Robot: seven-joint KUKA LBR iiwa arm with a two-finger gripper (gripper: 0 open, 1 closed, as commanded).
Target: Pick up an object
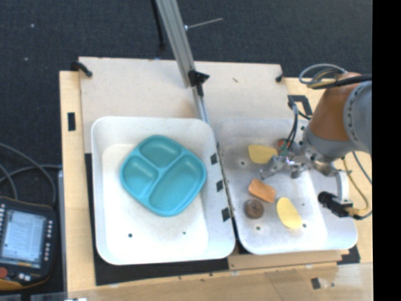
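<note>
Several small objects lie in the right bin [332, 231]. A yellow piece [260, 153] rests near the bin's far left, and an orange block [262, 190] sits below it. A brown round piece [254, 209] and a yellow oval [289, 212] lie towards the front. My gripper [279, 166] hangs low over the bin, between the yellow piece and the orange block, just right of both. The arm's orange band [329, 115] and grey body reach in from the right. Nothing shows in the gripper's grasp.
The left bin [106, 231] holds a teal divided plate [164, 174]. A slanted metal rail [178, 36] runs from the top of the view down to the gap between the bins. Black cables and a connector [335, 204] trail by the right bin's right wall.
</note>
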